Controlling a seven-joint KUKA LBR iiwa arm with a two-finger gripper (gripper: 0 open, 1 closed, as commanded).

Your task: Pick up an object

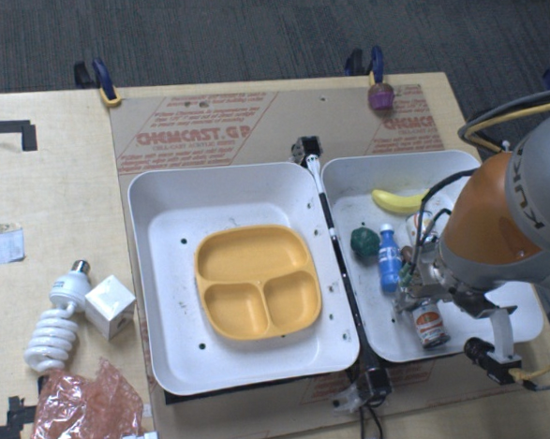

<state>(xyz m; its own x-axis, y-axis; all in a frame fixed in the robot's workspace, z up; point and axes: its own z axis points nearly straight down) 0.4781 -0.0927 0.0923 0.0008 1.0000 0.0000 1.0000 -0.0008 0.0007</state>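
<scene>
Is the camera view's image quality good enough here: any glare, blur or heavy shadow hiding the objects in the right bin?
Camera view: even, soft lighting and no strong glare on the white right bin; the banana, blue bottle and green ball read sharply; the arm overhangs that bin and covers part of it, casting only faint shadow.

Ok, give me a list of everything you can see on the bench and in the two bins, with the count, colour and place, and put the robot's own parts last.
Divided tray: one, yellow-orange, in the left bin.
Banana: one, yellow, back of the right bin.
Ball: one, dark green, right bin, left of the bottle.
Bottle: one, blue with white cap, middle of the right bin.
Can: one, red and white label, front of the right bin.
Light bulb: one, white spiral, bench left of the bins.
Cube: one, white, beside the bulb.
Crumpled wrap: one, reddish, bench front left.
Clamps: two, blue, back edge.
Arm: grey and orange, over the right bin; pincer just above the can.
</scene>
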